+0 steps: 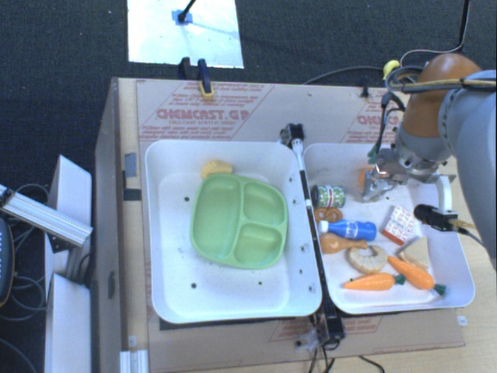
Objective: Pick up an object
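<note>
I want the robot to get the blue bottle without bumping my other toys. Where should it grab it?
Probably across the middle of the blue bottle, coming straight down from above. It lies flat on its side, its length running left to right in the right bin, so its long sides face up and down the view. A drumstick-shaped toy lies close along its lower side, so the pincer has little room there.

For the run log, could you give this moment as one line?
arm: over right bin | gripper: low by far wall | tray: left bin

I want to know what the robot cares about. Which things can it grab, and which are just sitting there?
To grab: carrots, blue bottle, can, small box, near the gripper.

Just there: green tray, yellow piece, clamp.
</note>
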Controlling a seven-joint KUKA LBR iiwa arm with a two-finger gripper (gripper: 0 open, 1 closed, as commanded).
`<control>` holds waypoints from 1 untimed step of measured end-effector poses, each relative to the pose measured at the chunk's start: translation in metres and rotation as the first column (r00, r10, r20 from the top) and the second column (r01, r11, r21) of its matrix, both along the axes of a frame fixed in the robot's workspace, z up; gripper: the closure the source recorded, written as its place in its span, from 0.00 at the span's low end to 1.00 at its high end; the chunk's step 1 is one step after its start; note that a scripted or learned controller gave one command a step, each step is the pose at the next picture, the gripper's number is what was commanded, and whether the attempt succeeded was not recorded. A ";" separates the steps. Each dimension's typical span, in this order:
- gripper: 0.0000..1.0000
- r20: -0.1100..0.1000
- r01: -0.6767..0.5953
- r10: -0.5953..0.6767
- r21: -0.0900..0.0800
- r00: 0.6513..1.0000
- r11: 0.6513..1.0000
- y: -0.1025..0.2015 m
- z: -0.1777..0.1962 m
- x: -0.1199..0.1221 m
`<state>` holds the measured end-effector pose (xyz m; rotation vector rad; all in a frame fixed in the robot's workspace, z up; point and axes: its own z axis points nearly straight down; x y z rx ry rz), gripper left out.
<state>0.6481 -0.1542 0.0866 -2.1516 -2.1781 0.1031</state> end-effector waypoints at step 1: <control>1.00 0.107 0.011 -0.010 -0.009 0.994 1.000 -0.007 0.078 -0.062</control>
